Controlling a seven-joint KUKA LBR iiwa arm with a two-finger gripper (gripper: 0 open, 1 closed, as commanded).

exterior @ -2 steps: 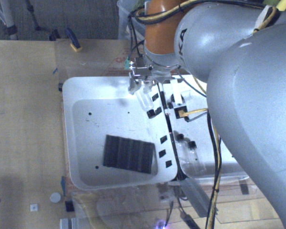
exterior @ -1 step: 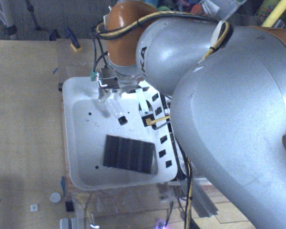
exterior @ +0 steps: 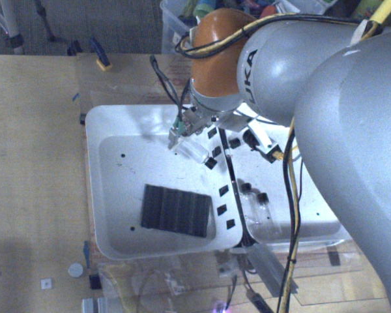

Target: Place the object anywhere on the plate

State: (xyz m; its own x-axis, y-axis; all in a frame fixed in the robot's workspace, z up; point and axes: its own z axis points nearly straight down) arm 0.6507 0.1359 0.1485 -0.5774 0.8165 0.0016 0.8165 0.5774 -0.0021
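A black ribbed rectangular plate (exterior: 176, 212) lies flat in the front half of the left white bin (exterior: 104, 175). My gripper (exterior: 184, 139) hangs over the back middle of that bin, under the orange band of the wrist (exterior: 215, 38), up and slightly right of the plate and apart from it. A small greenish-grey thing (exterior: 177, 132) shows at the gripper's left tip. Whether it is held is too blurred to tell. The arm hides what lies behind the gripper.
The grey arm covers most of the right bin (exterior: 313, 223). Black markers run along the divider (exterior: 229, 175) between the bins. A clear tub of coloured toys (exterior: 202, 2) stands behind the bench. Small bits (exterior: 75, 270) lie at the front left.
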